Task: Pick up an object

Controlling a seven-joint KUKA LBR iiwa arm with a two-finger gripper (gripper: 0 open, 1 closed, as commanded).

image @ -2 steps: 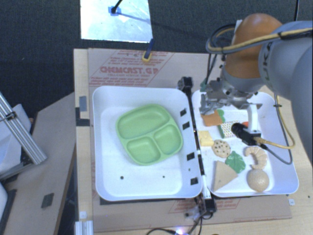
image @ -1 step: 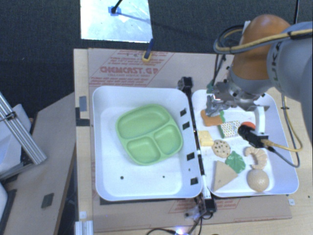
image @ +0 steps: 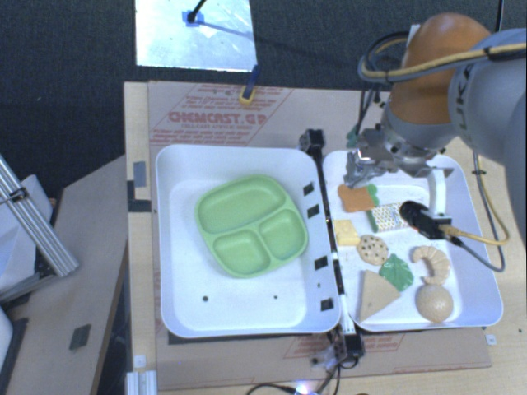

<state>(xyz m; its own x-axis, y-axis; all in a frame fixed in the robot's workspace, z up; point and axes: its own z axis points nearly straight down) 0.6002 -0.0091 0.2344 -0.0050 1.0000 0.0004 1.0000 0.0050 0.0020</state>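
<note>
My gripper (image: 359, 176) hangs over the far left part of the right bin (image: 482, 290), just above an orange toast-like piece (image: 356, 198) with a green bit beside it. Below these lie a patterned square cracker (image: 385, 217), a yellow cheese piece (image: 347, 233), a chocolate-chip cookie (image: 373, 249), a green leaf piece (image: 398, 271), a tan wedge (image: 375, 295), a shrimp (image: 431, 261) and a beige round roll (image: 434, 302). Nothing shows between the gripper's tips.
The left bin (image: 177, 303) holds a green three-compartment tray (image: 249, 224). A black clip divider (image: 323, 220) runs between the bins. A shiny sheet (image: 194, 21) lies beyond the bench at the back.
</note>
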